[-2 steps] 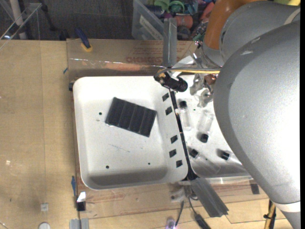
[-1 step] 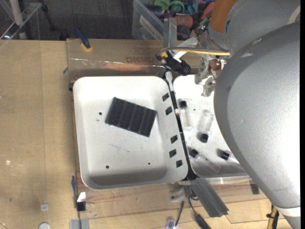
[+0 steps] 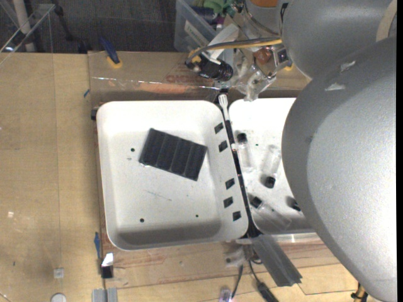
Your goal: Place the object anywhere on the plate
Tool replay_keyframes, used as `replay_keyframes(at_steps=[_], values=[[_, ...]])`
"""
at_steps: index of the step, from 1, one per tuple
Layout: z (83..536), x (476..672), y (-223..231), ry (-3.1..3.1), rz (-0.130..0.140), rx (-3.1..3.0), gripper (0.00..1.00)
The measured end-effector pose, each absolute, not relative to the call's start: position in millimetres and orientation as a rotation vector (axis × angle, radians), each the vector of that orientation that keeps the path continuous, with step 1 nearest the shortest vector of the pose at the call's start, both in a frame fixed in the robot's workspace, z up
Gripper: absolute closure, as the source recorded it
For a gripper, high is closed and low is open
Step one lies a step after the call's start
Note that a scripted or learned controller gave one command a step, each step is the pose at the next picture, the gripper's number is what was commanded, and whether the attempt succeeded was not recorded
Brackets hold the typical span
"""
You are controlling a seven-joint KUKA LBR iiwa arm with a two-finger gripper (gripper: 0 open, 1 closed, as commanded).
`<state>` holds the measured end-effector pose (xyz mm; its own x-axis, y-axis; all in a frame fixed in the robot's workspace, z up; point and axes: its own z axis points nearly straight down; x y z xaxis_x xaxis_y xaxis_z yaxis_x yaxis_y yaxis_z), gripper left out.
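A robotics lab: plywood bench (image 3: pixel 44 168), taped white bins (image 3: pixel 119 225), loose cables (image 3: pixel 252 275)

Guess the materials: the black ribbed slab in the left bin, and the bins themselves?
Black slab: looks like matte rubber or plastic; dull surface with no glare, parallel grooves across it. Could be foam, the view leaves that open.
Left bin: likely moulded white plastic, smooth semi-gloss; rounded corners and soft highlights along the rim.
Right bin: same look, though largely covered by the arm.
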<state>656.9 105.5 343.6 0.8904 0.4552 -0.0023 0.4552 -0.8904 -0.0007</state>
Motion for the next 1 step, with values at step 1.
replay_keyframes(at_steps=[1], values=[[413.9, 658.0, 129.8, -0.791, 0.002, -3.04, 1.0]])
